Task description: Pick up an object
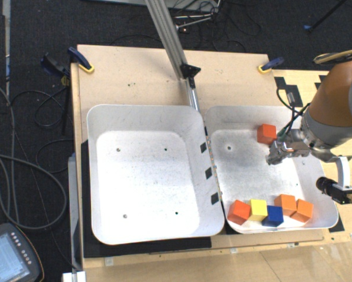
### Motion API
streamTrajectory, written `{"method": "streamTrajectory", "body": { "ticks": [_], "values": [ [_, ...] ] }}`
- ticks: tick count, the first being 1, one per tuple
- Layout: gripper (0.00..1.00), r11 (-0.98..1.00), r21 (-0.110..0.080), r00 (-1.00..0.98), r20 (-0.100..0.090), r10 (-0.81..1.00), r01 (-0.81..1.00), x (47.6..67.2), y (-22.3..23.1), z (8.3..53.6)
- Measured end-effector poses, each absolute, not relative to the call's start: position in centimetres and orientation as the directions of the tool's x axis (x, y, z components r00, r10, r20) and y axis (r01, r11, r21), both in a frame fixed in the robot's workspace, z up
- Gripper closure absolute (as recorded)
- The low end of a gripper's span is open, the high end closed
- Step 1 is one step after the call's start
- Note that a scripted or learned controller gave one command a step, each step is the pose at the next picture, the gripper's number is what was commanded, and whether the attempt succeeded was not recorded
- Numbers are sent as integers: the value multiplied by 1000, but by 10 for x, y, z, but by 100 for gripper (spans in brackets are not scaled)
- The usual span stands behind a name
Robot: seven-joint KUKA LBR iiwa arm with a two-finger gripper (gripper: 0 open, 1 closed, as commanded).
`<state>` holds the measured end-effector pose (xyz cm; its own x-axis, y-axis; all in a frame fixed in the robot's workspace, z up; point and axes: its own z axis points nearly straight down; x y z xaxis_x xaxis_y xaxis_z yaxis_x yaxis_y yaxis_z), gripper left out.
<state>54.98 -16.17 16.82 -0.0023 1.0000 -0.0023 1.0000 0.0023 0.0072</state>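
An orange cube [266, 134] sits alone in the upper part of the right bin [240, 157]. My gripper [279, 153] hangs just below and to the right of that cube, close to it, with the grey and orange arm [334, 107] coming in from the right. Along the right bin's front wall lies a row of blocks: an orange block [240, 211], a yellow block [258, 208], a blue block [274, 215] and two more orange blocks [295, 207]. Nothing is visibly held.
The left bin [143, 169] stands beside the right one, their walls meeting at a black-clipped seam [210, 172]. A slanted metal pole [170, 34] crosses the bench's back. Clamps [80, 60] hold the board's far corners.
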Motion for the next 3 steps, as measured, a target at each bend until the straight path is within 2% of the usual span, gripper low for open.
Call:
{"method": "streamTrajectory", "body": {
  "ticks": [1,2,3],
  "values": [
    [100,1,7,-1,-3,1000,1000,542,-166,220],
    [100,3,8,-3,-3,1000,1000,544,-166,269],
    [100,8,0,-8,1,1000,1000,558,-115,253]
  ]
}}
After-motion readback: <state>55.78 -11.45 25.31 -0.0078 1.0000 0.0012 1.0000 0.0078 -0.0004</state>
